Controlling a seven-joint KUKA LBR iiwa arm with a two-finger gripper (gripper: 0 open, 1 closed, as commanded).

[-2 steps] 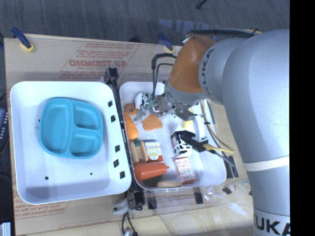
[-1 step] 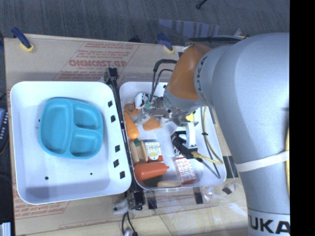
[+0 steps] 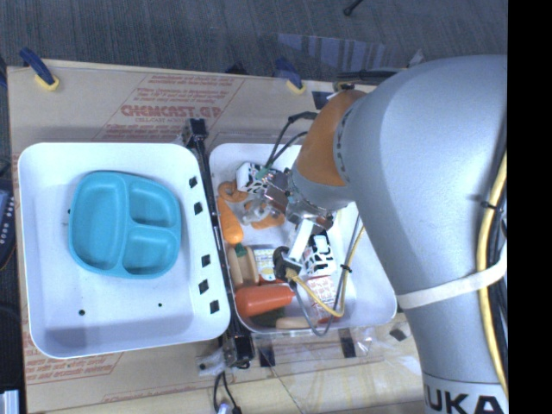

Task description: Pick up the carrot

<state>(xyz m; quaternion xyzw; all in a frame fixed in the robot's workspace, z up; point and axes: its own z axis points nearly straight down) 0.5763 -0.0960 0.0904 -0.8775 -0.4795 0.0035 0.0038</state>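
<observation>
The carrot (image 3: 230,225) is a slim orange piece lying along the left wall of the right bin (image 3: 373,276), pointing toward the front. My gripper (image 3: 266,193) hangs low over the back left part of that bin, just right of and behind the carrot's upper end. It sits among small orange and white toys, and the wrist hides much of it. I see nothing clearly held in it.
A red-orange block (image 3: 263,298), a tan stick (image 3: 236,266) and other small toys crowd the right bin's front left. The left bin (image 3: 52,317) holds a blue divided plate (image 3: 125,224). The grey arm (image 3: 431,197) covers the right bin's right side.
</observation>
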